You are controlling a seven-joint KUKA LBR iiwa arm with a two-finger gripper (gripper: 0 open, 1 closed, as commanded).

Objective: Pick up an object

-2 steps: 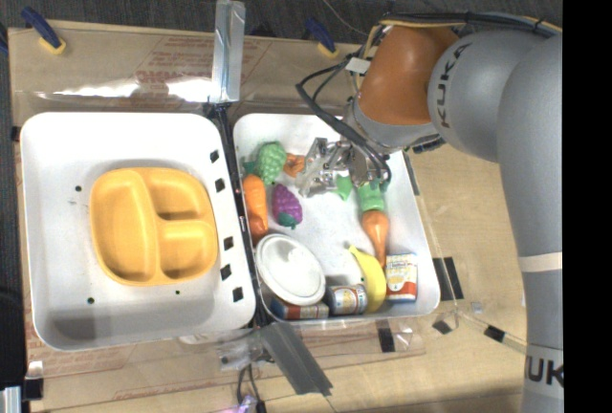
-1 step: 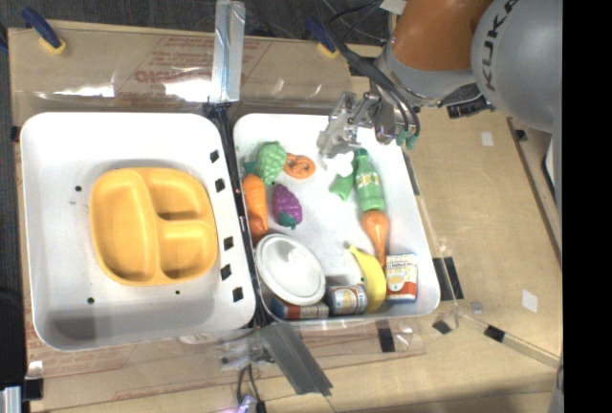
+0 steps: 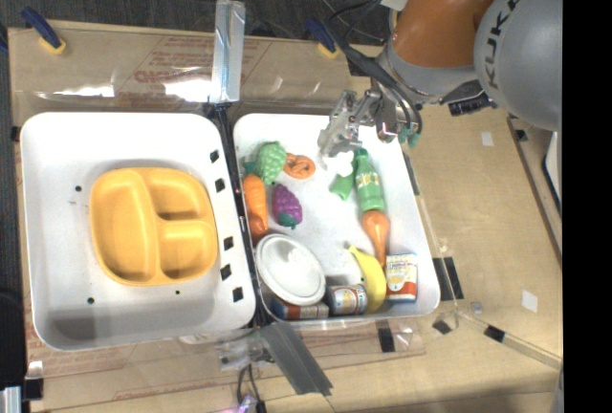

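While tool (image 3: pixel 337 136) hovers above right bin (image 3: pixel 421 239), green bottle (image 3: pixel 367 182) nearby

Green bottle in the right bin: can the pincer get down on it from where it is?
Probably yes. The pincer hovers just beside the green bottle, whose top side is uncovered; only the carrot touches its lower end.

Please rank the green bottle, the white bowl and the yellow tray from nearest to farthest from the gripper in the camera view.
Measured from the gripper:
1. Green bottle, just below it in the right bin.
2. White bowl, near the right bin's lower left corner.
3. Yellow tray, in the left bin.
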